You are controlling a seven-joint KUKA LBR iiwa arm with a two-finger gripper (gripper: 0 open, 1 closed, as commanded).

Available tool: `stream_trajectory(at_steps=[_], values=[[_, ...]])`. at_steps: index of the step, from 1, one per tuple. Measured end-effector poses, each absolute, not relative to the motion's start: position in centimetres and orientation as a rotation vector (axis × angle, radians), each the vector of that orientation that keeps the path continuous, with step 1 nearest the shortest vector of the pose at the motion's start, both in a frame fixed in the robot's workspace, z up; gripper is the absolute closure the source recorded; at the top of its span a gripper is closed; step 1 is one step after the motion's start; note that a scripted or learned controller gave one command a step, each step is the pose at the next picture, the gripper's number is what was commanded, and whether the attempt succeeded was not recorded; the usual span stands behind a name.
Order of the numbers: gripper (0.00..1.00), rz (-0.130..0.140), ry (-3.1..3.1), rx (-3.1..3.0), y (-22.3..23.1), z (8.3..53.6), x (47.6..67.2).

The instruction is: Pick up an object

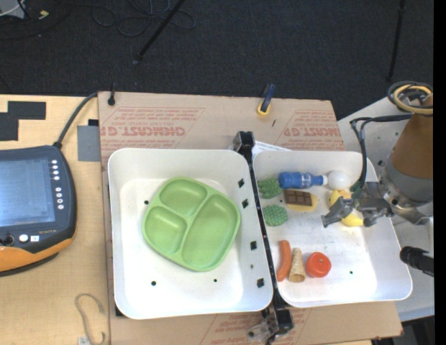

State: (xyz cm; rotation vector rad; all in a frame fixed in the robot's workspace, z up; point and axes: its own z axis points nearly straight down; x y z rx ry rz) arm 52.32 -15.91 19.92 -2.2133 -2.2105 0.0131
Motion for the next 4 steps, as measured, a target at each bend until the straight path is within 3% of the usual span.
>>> stream_trajectory(at_steps=[1, 2, 3, 4], values=[[0.00, 0.003, -2.219, -2.218, -16.0, 20.5, 52.6], [0.00, 0.006, -2.218, -2.216, -16.6, 15.8, 52.8], [0.00, 0.006, -2.217, -2.215, -16.7, 10.8, 51.8], [0.00, 0.003, -2.220, -2.217, -16.5, 8.6, 51.8]])
